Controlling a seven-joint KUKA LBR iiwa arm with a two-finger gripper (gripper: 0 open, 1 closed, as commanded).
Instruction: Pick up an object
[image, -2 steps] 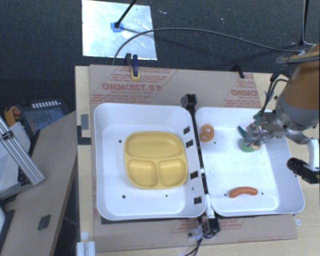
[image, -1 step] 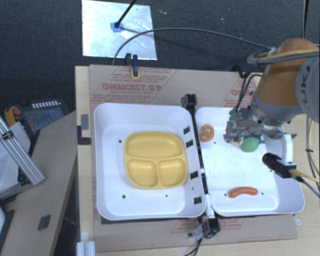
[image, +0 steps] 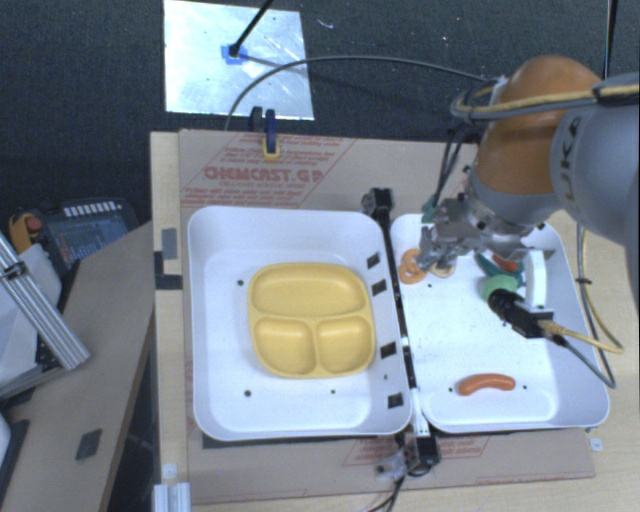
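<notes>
My gripper (image: 436, 262) hangs low over the far left part of the right bin (image: 570, 400). Just left of it, touching or nearly touching, lies a small orange ring (image: 410, 268). Right of the gripper, partly hidden under the wrist, are a green object (image: 496, 288) and a red and green piece (image: 503, 264). An orange sausage (image: 485, 383) lies alone near the bin's front. Nothing is visibly held.
The left bin (image: 215, 250) holds a yellow divided plate (image: 309, 318) in its middle. A black divider (image: 390, 300) runs between the two bins. The arm's grey and orange body covers the right bin's far right corner.
</notes>
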